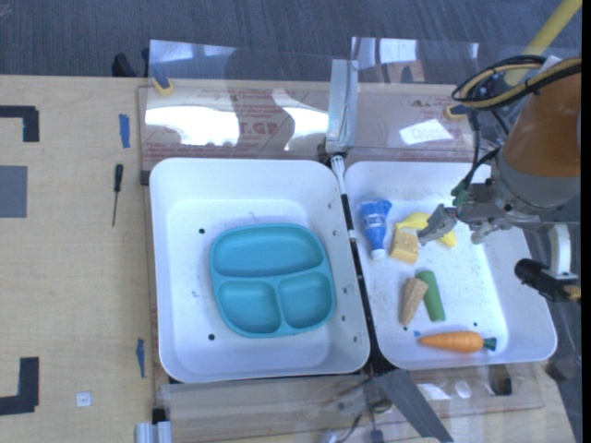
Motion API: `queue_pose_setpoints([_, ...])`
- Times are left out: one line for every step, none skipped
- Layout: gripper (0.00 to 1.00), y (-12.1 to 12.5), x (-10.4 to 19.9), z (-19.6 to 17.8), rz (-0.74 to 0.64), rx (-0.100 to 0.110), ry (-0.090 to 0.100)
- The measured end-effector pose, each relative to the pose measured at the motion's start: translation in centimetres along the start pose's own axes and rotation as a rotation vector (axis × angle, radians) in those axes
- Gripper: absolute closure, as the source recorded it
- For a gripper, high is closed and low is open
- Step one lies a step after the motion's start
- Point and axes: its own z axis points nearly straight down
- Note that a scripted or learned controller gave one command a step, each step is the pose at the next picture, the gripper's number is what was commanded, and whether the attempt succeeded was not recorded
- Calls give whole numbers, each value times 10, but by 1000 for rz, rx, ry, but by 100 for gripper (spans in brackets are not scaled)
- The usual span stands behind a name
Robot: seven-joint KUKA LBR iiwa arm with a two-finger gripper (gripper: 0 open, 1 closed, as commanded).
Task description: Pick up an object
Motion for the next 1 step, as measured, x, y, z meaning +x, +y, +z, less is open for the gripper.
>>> queue_pose_setpoints([0, -35, 19, 107, -125, -11, -2])
